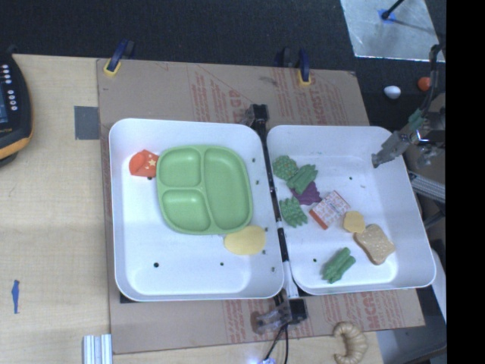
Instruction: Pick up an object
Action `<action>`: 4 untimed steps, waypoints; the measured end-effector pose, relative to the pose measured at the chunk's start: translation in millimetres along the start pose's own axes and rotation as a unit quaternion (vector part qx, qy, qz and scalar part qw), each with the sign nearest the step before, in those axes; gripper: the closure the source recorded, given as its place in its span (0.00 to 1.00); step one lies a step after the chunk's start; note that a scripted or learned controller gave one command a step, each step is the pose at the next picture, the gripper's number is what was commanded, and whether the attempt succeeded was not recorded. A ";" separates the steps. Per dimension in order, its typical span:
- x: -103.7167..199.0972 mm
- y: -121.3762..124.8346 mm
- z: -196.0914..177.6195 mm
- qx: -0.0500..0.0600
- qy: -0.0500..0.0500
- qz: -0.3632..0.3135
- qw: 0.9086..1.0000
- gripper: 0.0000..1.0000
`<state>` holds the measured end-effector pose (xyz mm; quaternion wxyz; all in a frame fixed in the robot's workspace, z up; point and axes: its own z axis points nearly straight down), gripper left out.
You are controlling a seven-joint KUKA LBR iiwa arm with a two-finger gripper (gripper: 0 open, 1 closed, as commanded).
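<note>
- The right bin (394, 158) holds the toy food, clustered toward its left and lower parts.
- The bread slice (375, 243) looks light and stiff; I'd pinch its narrow sides.
- My claw (383, 154) hovers at the bin's right rim, carrying nothing; whether it's apart, I cannot tell.

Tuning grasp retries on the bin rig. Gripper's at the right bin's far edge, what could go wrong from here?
1. The green pieces, purple piece and red-and-white packet lie bunched together; a grasp there may catch two or knock neighbours aside.
2. The bread slice and yellow round touch, so one may drag the other.
3. The gripper sits near the right bin's rim; a steep descent might clip it.
</note>
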<state>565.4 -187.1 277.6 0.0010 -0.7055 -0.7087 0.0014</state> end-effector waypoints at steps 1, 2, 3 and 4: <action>26.2 -23.1 131.1 0.007 0.003 -0.001 1.000 0.00; 73.8 -16.4 184.9 -0.004 -0.003 -0.002 1.000 0.00; 73.0 -18.2 175.2 0.001 0.000 -0.001 1.000 1.00; 170.2 -33.0 36.1 -0.006 0.003 -0.005 1.000 1.00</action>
